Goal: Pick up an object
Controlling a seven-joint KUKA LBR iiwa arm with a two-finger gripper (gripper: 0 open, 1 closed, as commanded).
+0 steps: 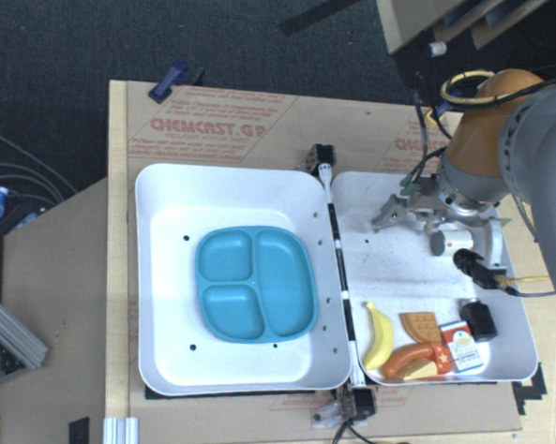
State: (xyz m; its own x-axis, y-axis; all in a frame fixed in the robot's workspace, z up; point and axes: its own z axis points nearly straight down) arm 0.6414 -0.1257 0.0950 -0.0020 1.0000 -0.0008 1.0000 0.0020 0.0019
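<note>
Two shallow white bins side by side on a bench topped with brown sheet (218, 119) printed in red; "CHEMCAST G P" readable along the far edge, smaller lines beneath too fine to read, a second partial print at far right cut off by the arm.

Left bin (167, 200): one blue divided plate (255, 283), three compartments, lying flat near the middle.

Right bin (370, 260): objects bunched at the near edge. Banana (379, 335) curved, nearest the shared wall. Just right of it an orange-red sausage-shaped piece (409, 359), touching a tan waffle-like slab (419, 324). Red and white carton (463, 350) at the right, label present but illegible. Small black block (480, 319) just beyond the carton.

Arm (509, 127) in from the right, orange band above the wrist. Gripper (419, 216) over the far half of the right bin, well apart from the food items. Nothing seen between the fingers; open or closed, cannot tell.

Blue clip-like item (168, 82) at the bench's far left corner.
</note>
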